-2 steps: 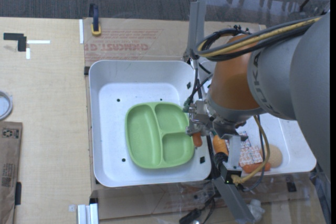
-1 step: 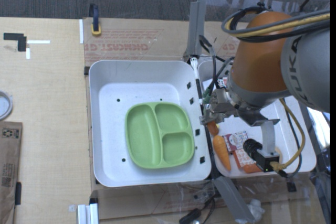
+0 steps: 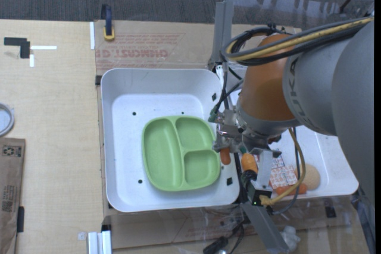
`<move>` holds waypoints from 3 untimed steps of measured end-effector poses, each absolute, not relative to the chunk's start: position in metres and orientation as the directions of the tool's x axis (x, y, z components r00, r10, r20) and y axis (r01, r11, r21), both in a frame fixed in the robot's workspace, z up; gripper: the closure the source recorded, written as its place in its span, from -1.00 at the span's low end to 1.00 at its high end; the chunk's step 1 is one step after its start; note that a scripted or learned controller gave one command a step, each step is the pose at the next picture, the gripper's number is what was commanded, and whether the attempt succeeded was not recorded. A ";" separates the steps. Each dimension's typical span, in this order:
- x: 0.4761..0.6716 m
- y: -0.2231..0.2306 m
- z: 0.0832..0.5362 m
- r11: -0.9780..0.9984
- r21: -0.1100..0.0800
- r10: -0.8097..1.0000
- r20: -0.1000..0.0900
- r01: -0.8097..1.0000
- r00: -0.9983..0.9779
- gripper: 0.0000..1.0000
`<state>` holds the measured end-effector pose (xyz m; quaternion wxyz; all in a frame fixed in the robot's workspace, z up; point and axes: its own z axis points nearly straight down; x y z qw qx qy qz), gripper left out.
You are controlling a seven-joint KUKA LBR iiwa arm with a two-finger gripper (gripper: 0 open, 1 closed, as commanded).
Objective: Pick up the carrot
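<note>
— What's over on the left?

— Bare desk (image 3: 47, 98), with a roll of tape (image 3: 3, 120) at its edge and a brown cardboard piece (image 3: 11, 181) below that. Then the left bin (image 3: 113, 128), white and shallow, with a green divided plate (image 3: 178, 153) lying flat in its middle, three compartments showing.

— And the carrot?

— The carrot (image 3: 225, 157) sits just past the plate's right rim, at the seam where the two bins meet — a short orange piece standing roughly upright. The gripper (image 3: 225, 143) is directly over it, the metal parts coming down onto its upper end. Whether it is actually pinched I cannot tell; the wrist hides the tips.

— So touching, or apart?

— Touching or nearly so, as far as the view allows. A second orange bit (image 3: 249, 165) shows just to the right and a little lower, under the wrist.

— Further right?

— The arm (image 3: 309, 86), grey with its orange band, covers most of the right bin (image 3: 339, 169). Beneath it lie a red-and-white packet (image 3: 283, 176) and a tan round thing (image 3: 310, 176), near the bin's lower edge.
</note>
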<state>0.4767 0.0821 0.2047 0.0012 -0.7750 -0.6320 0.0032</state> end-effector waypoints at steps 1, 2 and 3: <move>0.476 0.085 0.190 -0.362 -0.006 0.932 -0.004 0.932 0.362 1.00; 0.478 0.070 0.215 -0.205 -0.002 0.979 -0.003 0.979 0.205 1.00; 0.478 0.069 0.223 -0.205 -0.004 0.979 -0.006 0.979 0.205 1.00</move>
